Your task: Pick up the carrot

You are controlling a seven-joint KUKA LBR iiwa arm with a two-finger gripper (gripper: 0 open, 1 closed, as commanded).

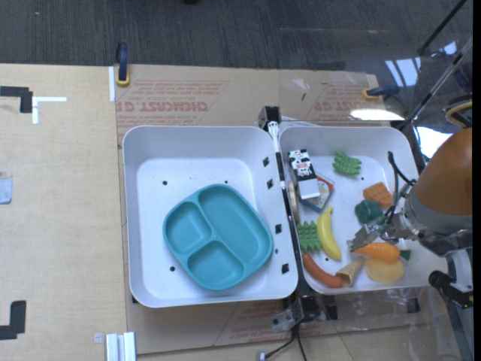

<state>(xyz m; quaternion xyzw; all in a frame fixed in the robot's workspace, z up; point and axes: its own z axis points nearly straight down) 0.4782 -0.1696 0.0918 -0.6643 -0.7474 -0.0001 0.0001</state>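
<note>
Arm: grey with an orange band, it reaches in over the right bin [402, 138] from the right.
Hand [366, 239]: low in that bin's front right part, its metal fingers spread a little, tips just left of the carrot; it grips nothing that I can see.
Carrot [381, 251]: lies flat near the bin's front wall, on what looks like a pale yellow disc [385, 270], though it's hard to be sure.
Crowding: a banana [328, 234] to its left, a cone [350, 271] and a red sausage [322, 271] along the front edge.
Left bin [195, 143]: holds a teal divided plate [217, 236] with open white floor round it.
Tabletop [52, 224]: bare wood to the left.
</note>
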